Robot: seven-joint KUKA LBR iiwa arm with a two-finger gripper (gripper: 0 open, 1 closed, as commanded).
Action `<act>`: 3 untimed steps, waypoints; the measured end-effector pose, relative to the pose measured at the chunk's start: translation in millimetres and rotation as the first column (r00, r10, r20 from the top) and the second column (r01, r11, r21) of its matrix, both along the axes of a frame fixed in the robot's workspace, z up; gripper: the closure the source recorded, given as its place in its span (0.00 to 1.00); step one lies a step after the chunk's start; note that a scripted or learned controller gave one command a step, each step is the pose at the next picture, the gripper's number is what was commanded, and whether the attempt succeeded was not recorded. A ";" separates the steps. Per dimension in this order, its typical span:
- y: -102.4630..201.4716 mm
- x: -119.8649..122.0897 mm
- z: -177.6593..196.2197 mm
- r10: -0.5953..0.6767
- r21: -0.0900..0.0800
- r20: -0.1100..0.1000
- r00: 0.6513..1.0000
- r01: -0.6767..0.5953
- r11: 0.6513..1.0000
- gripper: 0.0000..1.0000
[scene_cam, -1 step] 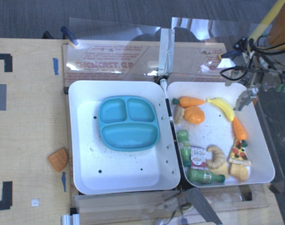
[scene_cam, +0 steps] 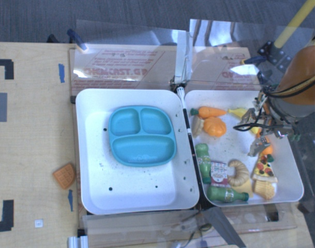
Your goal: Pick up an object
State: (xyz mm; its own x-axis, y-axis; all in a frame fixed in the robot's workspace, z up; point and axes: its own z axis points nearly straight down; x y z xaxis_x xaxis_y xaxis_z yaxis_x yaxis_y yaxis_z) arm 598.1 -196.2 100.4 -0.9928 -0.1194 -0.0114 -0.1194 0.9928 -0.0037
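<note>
The right bin (scene_cam: 289, 161) holds several toy foods. A carrot (scene_cam: 211, 111) and an orange fruit (scene_cam: 215, 127) lie at the back left, with a yellow piece (scene_cam: 239, 112) beside them. Along the left wall stands a green bottle (scene_cam: 202, 156) next to a labelled packet (scene_cam: 218, 170). A croissant (scene_cam: 239, 170), a second green bottle (scene_cam: 227, 194), a pizza slice (scene_cam: 264, 165) and a bread piece (scene_cam: 265, 188) lie at the front. My gripper (scene_cam: 258, 144) hangs low over the bin's right half, just above the pizza slice and a small orange piece (scene_cam: 267, 150). Cables hide its tip.
The left bin (scene_cam: 90, 154) carries a blue divided plate (scene_cam: 142, 136). A brown waffle-like piece (scene_cam: 64, 175) lies on the wooden bench to the left of the bins. Clear plastic sheets (scene_cam: 126, 61) stand behind both bins. The arm's orange band (scene_cam: 304, 74) looms at the right.
</note>
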 end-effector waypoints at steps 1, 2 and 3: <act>2.7 -11.1 -11.5 -0.130 0.003 -0.004 0.991 0.130 0.991 0.00; 3.3 -6.2 3.2 -0.128 0.001 0.014 0.992 0.128 0.992 1.00; 3.8 -6.5 2.2 -0.127 0.001 0.012 0.992 0.127 0.992 0.00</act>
State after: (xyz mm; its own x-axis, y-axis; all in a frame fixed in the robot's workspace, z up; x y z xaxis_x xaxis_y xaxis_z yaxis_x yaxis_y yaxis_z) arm 591.6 -192.5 102.6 -0.9997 0.0081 -0.0233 0.0082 1.0000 -0.0039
